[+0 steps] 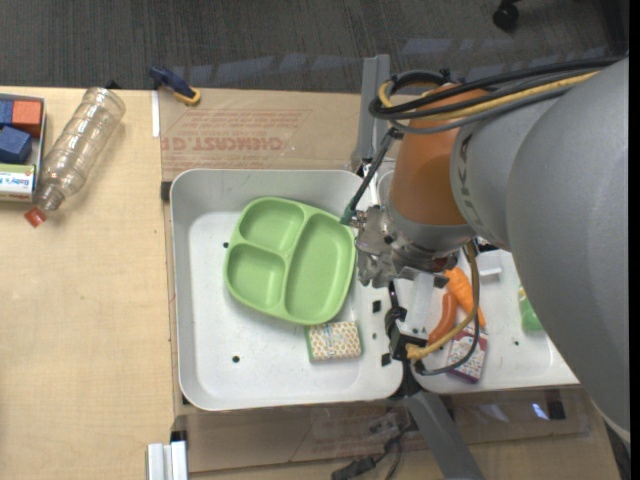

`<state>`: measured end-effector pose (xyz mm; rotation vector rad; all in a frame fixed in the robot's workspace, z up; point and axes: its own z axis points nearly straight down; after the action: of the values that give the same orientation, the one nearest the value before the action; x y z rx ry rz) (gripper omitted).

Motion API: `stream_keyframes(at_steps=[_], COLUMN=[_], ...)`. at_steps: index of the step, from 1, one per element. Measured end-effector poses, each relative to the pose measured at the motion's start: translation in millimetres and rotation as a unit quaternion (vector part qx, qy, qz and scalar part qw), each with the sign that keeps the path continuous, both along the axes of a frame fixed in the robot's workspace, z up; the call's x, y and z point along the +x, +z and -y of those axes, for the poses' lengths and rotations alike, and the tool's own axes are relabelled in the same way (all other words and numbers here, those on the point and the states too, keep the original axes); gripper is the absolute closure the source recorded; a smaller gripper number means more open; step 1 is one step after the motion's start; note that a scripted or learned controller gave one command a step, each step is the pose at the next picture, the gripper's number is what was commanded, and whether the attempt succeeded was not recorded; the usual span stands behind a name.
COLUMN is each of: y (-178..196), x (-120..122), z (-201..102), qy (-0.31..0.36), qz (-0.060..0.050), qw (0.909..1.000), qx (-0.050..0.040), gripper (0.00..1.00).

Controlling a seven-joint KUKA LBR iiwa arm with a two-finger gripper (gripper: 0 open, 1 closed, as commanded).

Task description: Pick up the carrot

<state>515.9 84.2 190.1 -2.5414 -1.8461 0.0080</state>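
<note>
The carrot [456, 298] is a small orange piece lying in the right bin [520, 368], partly covered by the arm and its cables. My gripper [405, 268] hangs below the orange wrist band, over the wall between the two bins and just left of the carrot. The arm's bulk hides the gripper's tip, and I cannot make out whether it touches the carrot.
The left bin [200, 368] holds a green divided plate [290, 260] and a small patterned block [334, 341]. Beside the carrot lie a purple-and-white packet [466, 358] and a green item [528, 313]. A plastic bottle [75, 148] and coloured blocks [20, 138] sit on the bench at left.
</note>
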Motion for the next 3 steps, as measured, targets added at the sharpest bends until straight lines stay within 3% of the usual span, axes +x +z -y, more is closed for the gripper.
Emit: stream_keyframes(at_steps=[1, 2, 3], y=[1, 189, 95], x=[-15, 19, 26], z=[68, 125, 32], qy=[0.171, 0.348, 0.429], qz=[0.000, 0.001, 0.000], qw=[0.9853, 0.9376, 0.9031], qx=[0.0013, 0.0008, 0.0021], gripper=[1.00, 1.00, 1.00])
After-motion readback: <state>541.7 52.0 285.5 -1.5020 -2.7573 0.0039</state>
